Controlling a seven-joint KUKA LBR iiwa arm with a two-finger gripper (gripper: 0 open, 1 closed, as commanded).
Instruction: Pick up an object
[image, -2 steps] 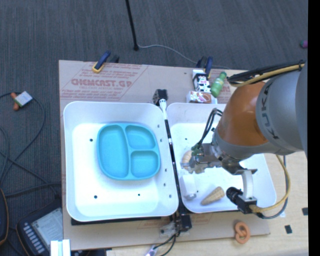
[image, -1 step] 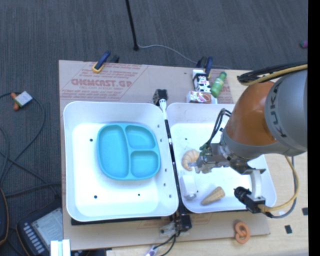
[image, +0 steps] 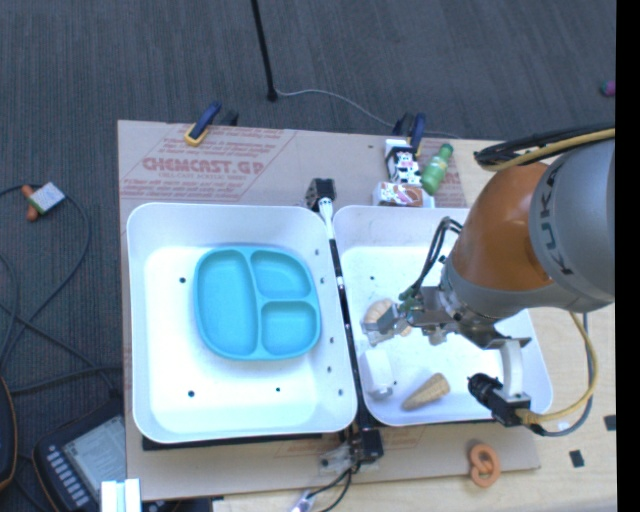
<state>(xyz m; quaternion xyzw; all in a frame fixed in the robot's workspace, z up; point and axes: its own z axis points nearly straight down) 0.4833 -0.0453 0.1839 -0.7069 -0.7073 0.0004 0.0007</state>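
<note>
My gripper (image: 388, 324) hangs low over the left part of the right bin (image: 400, 228), reaching in from the right below the orange wrist band. A small beige rounded piece (image: 377, 311) lies right at its tip, touching or nearly touching it. A tan cone-shaped object (image: 427, 391) rests near the bin's front edge, apart from the gripper. A small whitish object (image: 380, 379) lies at the front left of the same bin.
The left bin (image: 160, 240) holds a blue three-compartment plate (image: 256, 302). A black clamp bar (image: 338, 290) runs between the bins. Behind the right bin stand a green bottle (image: 435, 168) and a small box (image: 403, 190). An orange ring (image: 484, 463) lies on the cardboard in front.
</note>
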